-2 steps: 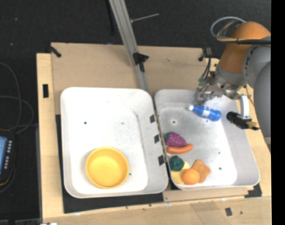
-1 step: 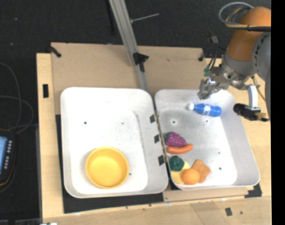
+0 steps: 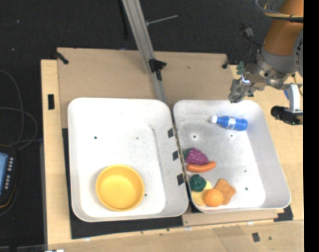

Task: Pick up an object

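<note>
Hovering over right bin's (image 3: 254, 193) far edge, gripper (image 3: 237, 94) state can't tell; blue bottle (image 3: 230, 122) just below, toy food (image 3: 206, 177) near front, yellow bowl (image 3: 120, 187) in left bin (image 3: 117, 119).

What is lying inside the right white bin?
A blue bottle, purple grapes, a carrot, an orange and other toy food pieces; whatever lies beneath them is covered.

Counted two white bins (image 3: 80, 140), one yellow bowl (image 3: 120, 187), one blue bottle (image 3: 230, 122), one grape bunch (image 3: 195, 155), one carrot (image 3: 200, 167), one orange (image 3: 214, 198).
</note>
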Available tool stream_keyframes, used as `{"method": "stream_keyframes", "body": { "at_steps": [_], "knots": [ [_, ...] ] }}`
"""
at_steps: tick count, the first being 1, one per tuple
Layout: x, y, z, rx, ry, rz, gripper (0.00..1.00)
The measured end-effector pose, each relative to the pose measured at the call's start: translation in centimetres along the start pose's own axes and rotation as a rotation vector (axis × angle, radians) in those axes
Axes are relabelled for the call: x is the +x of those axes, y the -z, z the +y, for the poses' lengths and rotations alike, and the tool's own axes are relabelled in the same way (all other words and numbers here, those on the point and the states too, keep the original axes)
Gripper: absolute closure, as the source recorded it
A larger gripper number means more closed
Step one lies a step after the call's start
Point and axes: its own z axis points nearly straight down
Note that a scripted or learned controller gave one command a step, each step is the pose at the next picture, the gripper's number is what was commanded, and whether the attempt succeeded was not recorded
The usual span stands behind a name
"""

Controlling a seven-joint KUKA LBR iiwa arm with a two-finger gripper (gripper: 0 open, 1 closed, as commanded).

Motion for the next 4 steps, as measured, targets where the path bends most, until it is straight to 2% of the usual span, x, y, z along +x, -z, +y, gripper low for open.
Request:
{"method": "stream_keyframes", "body": {
  "at_steps": [2, 3, 4],
  "knots": [
    [9.8, -1.4, -0.4, 0.008, 0.000, 0.002, 1.00],
    [15.6, 0.0, -0.5, 0.004, 0.002, 0.004, 1.00],
    [21.0, -0.7, -1.6, 0.008, 0.001, 0.003, 1.00]
  ]
}}
